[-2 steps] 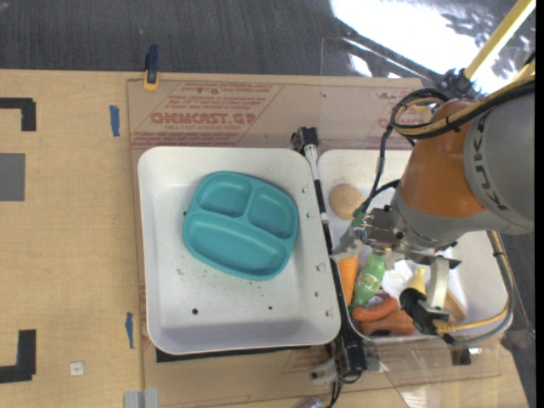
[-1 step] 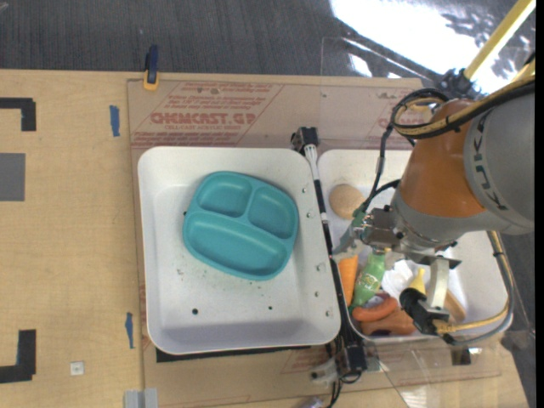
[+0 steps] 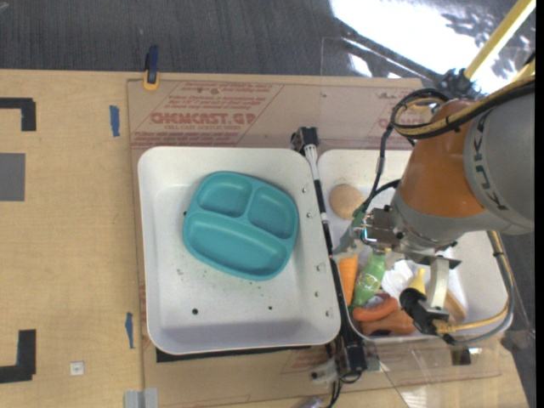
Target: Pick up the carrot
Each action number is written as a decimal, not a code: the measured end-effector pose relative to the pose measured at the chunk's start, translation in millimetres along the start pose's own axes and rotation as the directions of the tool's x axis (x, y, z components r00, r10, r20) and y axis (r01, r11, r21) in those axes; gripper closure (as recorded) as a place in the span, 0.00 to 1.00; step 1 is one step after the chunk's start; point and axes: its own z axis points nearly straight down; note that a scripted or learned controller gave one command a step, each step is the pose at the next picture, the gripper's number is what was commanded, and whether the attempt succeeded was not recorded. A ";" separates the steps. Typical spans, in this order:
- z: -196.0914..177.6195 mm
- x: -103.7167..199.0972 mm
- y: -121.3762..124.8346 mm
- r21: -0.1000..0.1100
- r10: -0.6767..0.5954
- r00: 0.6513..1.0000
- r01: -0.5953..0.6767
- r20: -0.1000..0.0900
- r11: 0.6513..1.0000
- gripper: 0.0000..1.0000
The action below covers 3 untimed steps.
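The grey and orange arm is reaching in from the right and is hanging over the right bin, covering much of its middle. The gripper is standing above the crowded near left part of this bin; whether it is spread or closed, I cannot tell. The carrot is lying along the bin's left wall, just to the near left of the gripper and not held. A green bottle is lying just beside the carrot on its right, and a red-orange long thing is lying nearer. A beige round thing is resting farther away. The left bin is holding a teal divided plate.
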 end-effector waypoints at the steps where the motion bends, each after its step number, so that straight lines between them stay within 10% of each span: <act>1: 0.0 0.0 0.0 0.000 0.000 1.000 0.000 0.000 1.000 0.00; 3: 0.0 0.0 0.0 0.000 0.000 1.000 0.000 0.000 1.000 0.00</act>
